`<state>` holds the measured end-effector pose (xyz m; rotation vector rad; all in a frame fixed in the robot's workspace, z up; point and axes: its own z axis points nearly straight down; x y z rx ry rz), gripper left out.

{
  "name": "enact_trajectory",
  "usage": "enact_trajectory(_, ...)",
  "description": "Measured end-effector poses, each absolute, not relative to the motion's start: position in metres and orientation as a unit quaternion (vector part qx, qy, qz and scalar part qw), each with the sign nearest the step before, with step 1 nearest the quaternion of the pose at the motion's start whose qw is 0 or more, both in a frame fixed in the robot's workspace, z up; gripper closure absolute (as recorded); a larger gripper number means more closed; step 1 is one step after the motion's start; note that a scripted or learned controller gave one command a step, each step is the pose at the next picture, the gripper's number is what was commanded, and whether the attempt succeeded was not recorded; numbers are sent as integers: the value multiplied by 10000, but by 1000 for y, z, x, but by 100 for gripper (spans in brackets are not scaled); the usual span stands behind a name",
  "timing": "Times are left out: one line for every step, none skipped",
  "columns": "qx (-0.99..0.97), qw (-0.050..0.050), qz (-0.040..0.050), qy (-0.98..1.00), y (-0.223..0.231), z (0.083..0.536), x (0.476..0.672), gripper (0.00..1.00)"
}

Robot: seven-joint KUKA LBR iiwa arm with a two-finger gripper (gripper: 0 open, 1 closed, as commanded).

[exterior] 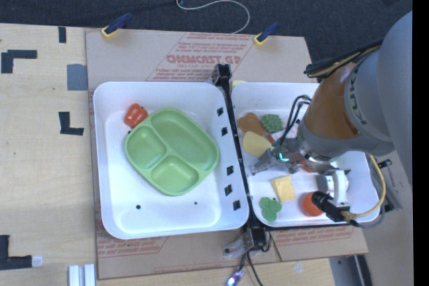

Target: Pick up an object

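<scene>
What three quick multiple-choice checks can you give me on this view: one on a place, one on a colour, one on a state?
1. Where does the green divided plate lie?
A. In the left bin
B. In the right bin
C. On the cardboard outside the bins

2. What colour is the small item by the plate's upper left rim?
A. Blue
B. Red-orange
C. White

3. How does the plate sit?
A. Flat, compartments facing up
B. Turned upside down
C. Standing on its edge

Answers:
1. A, the plate rests on the floor of the left bin, across the divider from the tool.
2. B, the item is red-orange against the white bin.
3. A, all three of its compartments are open to the camera.
</scene>
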<state>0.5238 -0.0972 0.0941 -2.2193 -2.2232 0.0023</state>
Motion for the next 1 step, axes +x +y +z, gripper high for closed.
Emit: enact_trajectory(-7072,0,2,-7070,-105,85,482,0)
